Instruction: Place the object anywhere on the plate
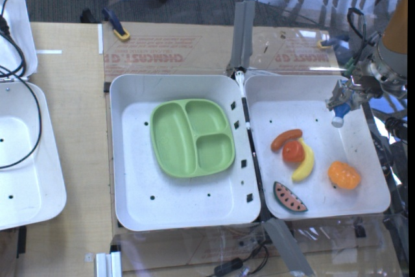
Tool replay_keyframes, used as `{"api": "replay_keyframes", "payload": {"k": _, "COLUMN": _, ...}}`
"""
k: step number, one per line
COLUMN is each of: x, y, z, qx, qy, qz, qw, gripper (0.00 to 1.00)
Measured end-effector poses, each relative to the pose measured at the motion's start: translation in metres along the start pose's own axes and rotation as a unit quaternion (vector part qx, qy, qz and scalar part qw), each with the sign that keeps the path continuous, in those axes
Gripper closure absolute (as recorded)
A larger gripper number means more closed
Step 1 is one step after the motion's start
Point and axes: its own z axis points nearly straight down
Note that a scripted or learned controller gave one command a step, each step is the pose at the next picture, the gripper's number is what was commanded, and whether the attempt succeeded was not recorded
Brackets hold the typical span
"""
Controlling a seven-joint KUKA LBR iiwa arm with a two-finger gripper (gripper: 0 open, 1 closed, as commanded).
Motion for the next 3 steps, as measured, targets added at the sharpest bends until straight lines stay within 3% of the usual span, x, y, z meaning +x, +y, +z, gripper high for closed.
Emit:
{"api": "replay_keyframes", "payload": {"k": 1, "x": 0.081, "y": 0.009, "z": 0.049, "qx": 0.0, "qy": 0.0, "qz": -0.194, "qw": 0.9811, "gripper": 1.0}}
{"api": "replay_keyframes", "payload": {"k": 2, "x": 0.153, "y": -0.008, "z": 0.048, "qx": 0.001, "qy": 0.0, "qz": -0.1, "qw": 0.9949, "gripper": 1.0}}
{"api": "replay_keyframes", "payload": {"k": 3, "x": 0.234, "y": 0.006, "z": 0.048, "qx": 0.0, "qy": -0.001, "qz": -0.1, "qw": 0.995, "gripper": 1.0}}
